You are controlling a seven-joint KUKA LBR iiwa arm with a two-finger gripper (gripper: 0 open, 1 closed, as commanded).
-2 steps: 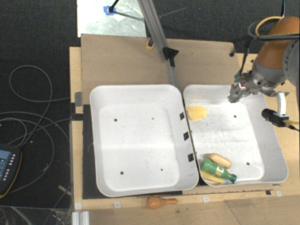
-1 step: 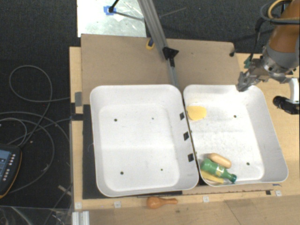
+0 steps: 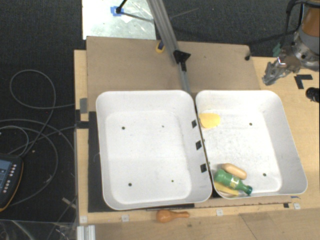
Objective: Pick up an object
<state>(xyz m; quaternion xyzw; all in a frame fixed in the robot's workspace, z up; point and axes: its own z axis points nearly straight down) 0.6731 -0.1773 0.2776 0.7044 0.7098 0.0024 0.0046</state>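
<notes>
We think a few things could go wrong from here. The green bottle [image 3: 233, 182] lies in the near corner of the right bin [image 3: 280, 134], touching the tan bread roll [image 3: 234, 171] and something yellow [image 3: 226, 189] under it. They are all bunched up against the bin wall. If our gripper [image 3: 274, 72] comes down there, it may bump the wall, or push two things at once and catch none. The bottle is round, so it could roll or slip out when squeezed.

The yellow lemon piece [image 3: 209, 120] is on its own, at the far left side of the right bin, close to the wall that meets the left bin [image 3: 145, 149]. It looks easier to get, but it sits near that wall too, so a finger could land on the rim.

An orange toy [image 3: 172, 215] lies on the bench just outside the left bin, at its near edge. We think it is too far away to be a good pick.

Our arm [image 3: 307, 24] is up past the far right corner of the right bin, over the brown bench [image 3: 130, 64], not over the bin. The gripper hangs low from the wrist, well apart from every thing in the bin. It holds nothing, and we cannot tell how it is set
</notes>
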